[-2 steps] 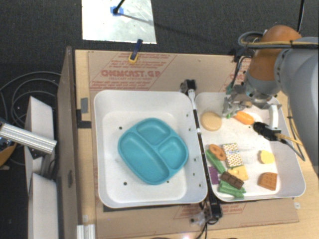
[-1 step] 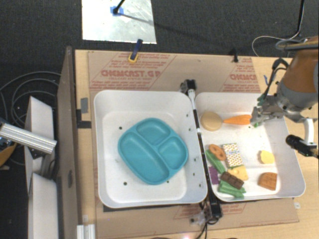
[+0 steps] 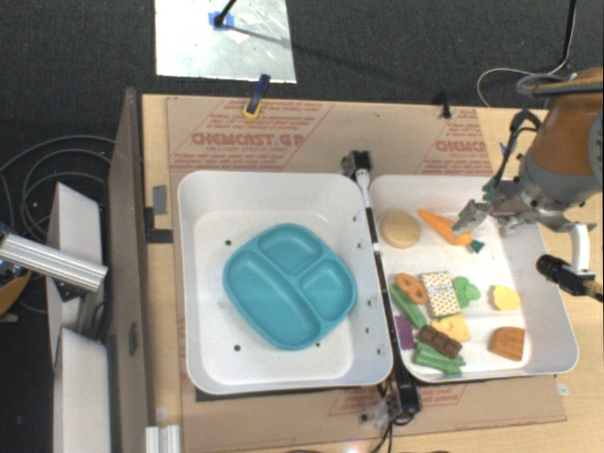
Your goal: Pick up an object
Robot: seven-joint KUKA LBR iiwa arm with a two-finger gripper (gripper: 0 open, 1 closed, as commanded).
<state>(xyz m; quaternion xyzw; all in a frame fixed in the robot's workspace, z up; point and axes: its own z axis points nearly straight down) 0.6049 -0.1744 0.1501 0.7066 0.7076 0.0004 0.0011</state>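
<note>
The grey KUKA arm with its orange band (image 3: 571,125) enters the camera view from about three o'clock, its bulky wrist sitting at the upper right and angled down toward nine o'clock. The two-finger metal gripper (image 3: 469,223) juts out at the wrist's eight o'clock side, tips low (whether they are parted or closed cannot be made out). A black attachment (image 3: 564,274) projects at the wrist's six o'clock.

Two white bins, teal divided tray (image 3: 289,285) in left, toy foods in right, pincer (image 3: 469,221) at orange carrot (image 3: 442,225)
</note>
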